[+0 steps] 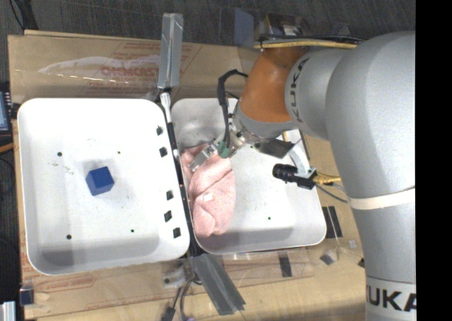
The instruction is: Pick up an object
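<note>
Pink cloth [211, 196] in right bin [282, 231], touching end effector [203, 157] at its top; finger state unclear.

A soft pink cloth [210, 196], fuzzy and matt like terry towelling, is seen bunched right under the gripper [205, 155], whose fingers look like bare dull metal. The right bin [296, 228] around them is smooth white plastic with a faint sheen, same as the left bin [42, 242] off to the gripper's far side, where a blue cube [100, 180] of matt, foam-like stuff is sat. The arm [353, 101] behind the gripper is smooth satin grey, with a glossy orange band [265, 94]. Everything is backed by brown matt cardboard [85, 65].
</note>
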Robot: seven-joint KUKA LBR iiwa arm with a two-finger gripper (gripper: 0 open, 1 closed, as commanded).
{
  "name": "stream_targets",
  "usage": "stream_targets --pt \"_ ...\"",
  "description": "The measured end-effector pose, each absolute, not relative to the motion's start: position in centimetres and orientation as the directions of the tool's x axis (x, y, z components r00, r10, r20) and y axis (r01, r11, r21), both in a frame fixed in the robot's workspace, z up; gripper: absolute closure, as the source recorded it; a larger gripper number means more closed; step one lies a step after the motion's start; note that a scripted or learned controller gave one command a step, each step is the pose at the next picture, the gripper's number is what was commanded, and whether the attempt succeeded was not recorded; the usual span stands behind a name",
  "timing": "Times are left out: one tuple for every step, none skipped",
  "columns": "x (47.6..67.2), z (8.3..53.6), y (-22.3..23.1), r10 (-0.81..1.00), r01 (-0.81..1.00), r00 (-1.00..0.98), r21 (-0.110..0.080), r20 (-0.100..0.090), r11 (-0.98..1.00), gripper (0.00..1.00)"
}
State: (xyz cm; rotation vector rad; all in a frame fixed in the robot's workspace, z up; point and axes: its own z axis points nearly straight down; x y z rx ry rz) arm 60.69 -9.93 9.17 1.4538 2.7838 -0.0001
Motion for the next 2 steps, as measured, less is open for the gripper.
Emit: stream_targets --pt "60.7 10.2 -10.0 0.820 0.820 -0.572 0.001 -0.003 0.572 1.00" --pt "65.7 19.3 -3.7 0.839 0.839 -0.545 0.002 -0.002 0.545 1.00"
